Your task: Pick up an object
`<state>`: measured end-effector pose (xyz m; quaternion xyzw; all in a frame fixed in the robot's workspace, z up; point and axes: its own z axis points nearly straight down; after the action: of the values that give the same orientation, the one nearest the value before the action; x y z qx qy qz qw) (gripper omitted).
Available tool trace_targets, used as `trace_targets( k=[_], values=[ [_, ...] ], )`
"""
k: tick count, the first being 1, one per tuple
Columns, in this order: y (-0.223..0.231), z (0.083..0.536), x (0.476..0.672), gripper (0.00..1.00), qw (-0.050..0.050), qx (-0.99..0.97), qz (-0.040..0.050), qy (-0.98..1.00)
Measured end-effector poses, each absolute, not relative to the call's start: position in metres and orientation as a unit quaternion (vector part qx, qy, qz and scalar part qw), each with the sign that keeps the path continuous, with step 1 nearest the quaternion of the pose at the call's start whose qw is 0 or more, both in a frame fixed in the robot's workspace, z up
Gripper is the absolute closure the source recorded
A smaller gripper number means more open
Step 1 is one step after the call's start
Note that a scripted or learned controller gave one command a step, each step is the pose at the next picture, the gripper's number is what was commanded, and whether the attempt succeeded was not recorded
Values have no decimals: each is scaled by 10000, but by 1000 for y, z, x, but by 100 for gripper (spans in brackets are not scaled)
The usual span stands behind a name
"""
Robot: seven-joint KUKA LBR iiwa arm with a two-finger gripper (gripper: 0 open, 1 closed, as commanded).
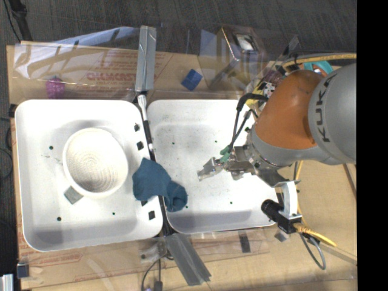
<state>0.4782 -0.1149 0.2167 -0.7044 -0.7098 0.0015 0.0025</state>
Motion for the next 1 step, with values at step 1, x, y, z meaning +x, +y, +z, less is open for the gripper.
trace_targets(
  k=[1],
  values=[
    [-94, 93, 541, 0, 24, -6814, 17, -7319]
  ],
)
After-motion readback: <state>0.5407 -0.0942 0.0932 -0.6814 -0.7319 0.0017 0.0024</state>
